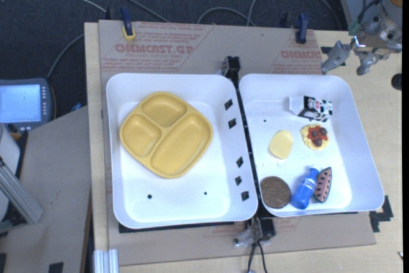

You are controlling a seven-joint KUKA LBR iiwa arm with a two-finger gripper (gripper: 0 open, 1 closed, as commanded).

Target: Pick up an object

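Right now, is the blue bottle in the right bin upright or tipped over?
Tipped over. The blue bottle lies on its side on the right bin floor, between the brown disc and the watermelon slice.

Smooth glossy white plastic bins, a matt yellow plastic divided plate, a rough brown round pad, and a cardboard-covered tabletop.

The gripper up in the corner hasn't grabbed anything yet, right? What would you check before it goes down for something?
1. Gripper carries nothing: ok, fingers spread, nothing between them.
2. Gripper above a target: not ok, it hangs past the right bin's far corner.
3. Easy target standing apart: ok, the pale yellow piece lies alone.
4. Blue bottle free to lift: not ok, it touches the brown disc and the watermelon slice.
5. Yellow plate clear of the path: ok, it sits in the left bin.
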